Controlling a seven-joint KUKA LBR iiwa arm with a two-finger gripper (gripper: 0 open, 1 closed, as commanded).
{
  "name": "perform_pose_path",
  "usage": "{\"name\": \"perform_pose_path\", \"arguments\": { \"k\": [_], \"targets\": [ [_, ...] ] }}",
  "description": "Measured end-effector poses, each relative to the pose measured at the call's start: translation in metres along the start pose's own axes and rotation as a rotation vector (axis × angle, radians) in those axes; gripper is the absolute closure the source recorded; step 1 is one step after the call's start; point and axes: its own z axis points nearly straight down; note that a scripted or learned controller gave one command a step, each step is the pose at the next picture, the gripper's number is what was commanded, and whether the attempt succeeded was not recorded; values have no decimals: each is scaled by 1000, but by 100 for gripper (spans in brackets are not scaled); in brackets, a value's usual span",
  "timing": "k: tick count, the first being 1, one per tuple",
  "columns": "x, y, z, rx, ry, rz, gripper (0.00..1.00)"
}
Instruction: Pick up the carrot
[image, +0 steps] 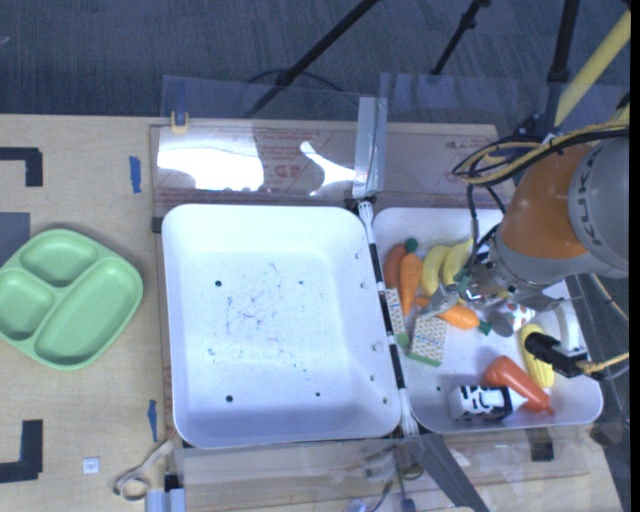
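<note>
Camera view: carrot (409, 282) just left of claw (468, 297).

A pale wooden bench (80, 150) carries black tape marks (25, 165) and blue tape bits (134, 173); dark grey carpet (150, 40) lies beyond, crossed by black stand legs (330, 40); glare brightens a clear panel (250, 160).

evenly bright overhead light; strong glare on clear panel (255, 160) behind left bin (190, 400); soft shadows; slightly soft focus.

Glossy plastic carrot (410, 283), smooth white bin (270, 225), pale wooden bench (80, 160).
</note>
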Motion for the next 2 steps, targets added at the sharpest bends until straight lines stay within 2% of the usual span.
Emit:
{"name": "perform_pose_path", "arguments": {
  "k": [1,2],
  "targets": [
    [0,1,-8,-2,1,2,100],
    [-2,-56,6,-13,-5,-204,100]
  ]
}}
